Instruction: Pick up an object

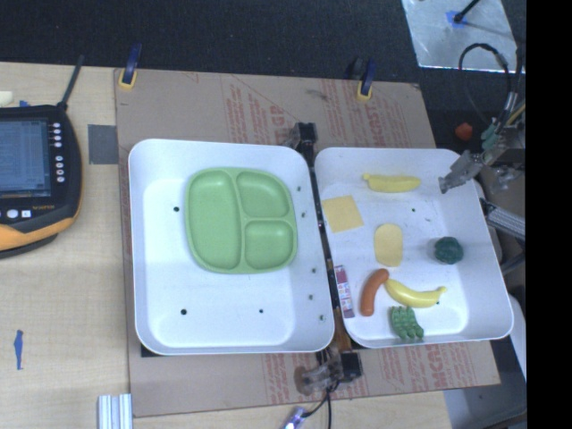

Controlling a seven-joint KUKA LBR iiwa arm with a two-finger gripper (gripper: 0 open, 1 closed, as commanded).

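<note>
The right bin point(474, 329) holds toy food: a yellow banana point(391, 183) at the top, a square cheese slice point(342, 213), a pale yellow piece point(388, 244), a dark green ball point(449, 250), a red sausage point(372, 291), a second banana point(415, 293) and a green broccoli point(407, 324). My gripper point(454, 176) hangs at the bin's upper right rim, right of the top banana and apart from it. Nothing shows between its fingers.
The left bin point(161, 320) bears a green divided plate point(240, 219). A teach pendant point(31, 172) lies at the far left on the bench. Clamps point(361, 77) pin the cardboard sheet at the back.
</note>
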